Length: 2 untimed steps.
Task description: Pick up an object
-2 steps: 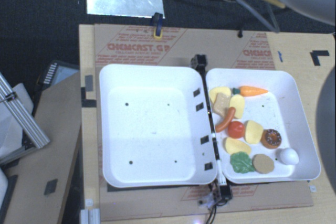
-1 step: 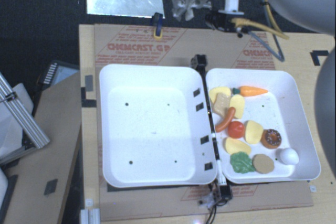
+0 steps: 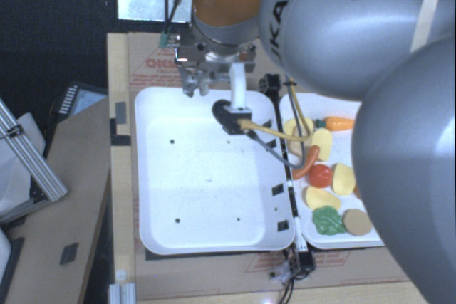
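On a cardboard-covered bench (image 3: pixel 121 153), the right bin (image 3: pixel 335 242) at lower right holds toy food, a green leafy piece (image 3: pixel 328 219), a red tomato (image 3: pixel 320 175) and an orange carrot (image 3: pixel 340 124), while beyond, the gripper (image 3: pixel 214 92) hangs over the left bin (image 3: pixel 206 181), its opening impossible to judge.

The grey arm (image 3: pixel 356 46) covers the right bin's (image 3: pixel 335 242) far and right parts, and the frame's edge crops the arm.
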### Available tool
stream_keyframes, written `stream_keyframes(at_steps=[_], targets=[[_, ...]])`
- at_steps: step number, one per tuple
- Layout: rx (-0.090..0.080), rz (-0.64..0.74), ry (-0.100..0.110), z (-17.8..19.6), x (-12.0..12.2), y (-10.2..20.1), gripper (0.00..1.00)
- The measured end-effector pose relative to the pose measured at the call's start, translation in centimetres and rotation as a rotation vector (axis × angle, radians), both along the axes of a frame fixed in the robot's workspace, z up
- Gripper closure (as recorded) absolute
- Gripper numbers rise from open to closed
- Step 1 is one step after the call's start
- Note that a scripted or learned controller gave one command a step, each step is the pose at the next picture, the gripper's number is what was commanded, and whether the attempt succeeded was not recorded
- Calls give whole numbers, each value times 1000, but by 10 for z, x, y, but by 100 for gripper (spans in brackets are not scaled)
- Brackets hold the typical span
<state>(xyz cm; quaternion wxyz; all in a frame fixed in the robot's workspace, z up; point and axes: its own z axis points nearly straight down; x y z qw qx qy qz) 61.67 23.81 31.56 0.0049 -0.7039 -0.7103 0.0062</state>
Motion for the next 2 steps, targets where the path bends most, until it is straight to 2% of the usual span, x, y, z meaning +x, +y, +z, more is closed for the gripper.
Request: stream_keyframes(at_steps=[1, 2], targets=[[-2, -4, 0, -79, -104, -3, 100], [3, -9, -24, -36, -33, -4, 100]])
